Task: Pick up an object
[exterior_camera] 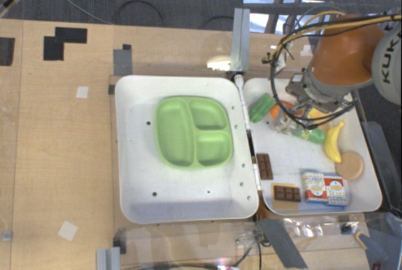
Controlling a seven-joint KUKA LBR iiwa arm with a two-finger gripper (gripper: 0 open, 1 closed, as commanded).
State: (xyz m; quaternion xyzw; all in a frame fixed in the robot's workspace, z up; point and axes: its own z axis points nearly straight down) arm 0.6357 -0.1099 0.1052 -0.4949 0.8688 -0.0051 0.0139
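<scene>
The arm, with its orange band (342, 55), hangs over the back of the right bin (370, 196). My gripper (295, 123) is low among the toys there, its fingers hidden under the wrist and cables. Around it lie a green block (260, 108), a small orange piece (275, 112), a light green piece (314, 134) and a yellow banana (333, 140). Nothing shows between the fingers.
The left bin (135, 199) holds a green divided plate (193, 131). In the right bin's front lie a round tan cookie (350, 166), a small printed box (324, 188), and two brown chocolate bars (264, 166) (286, 193). Black cables loop around the wrist.
</scene>
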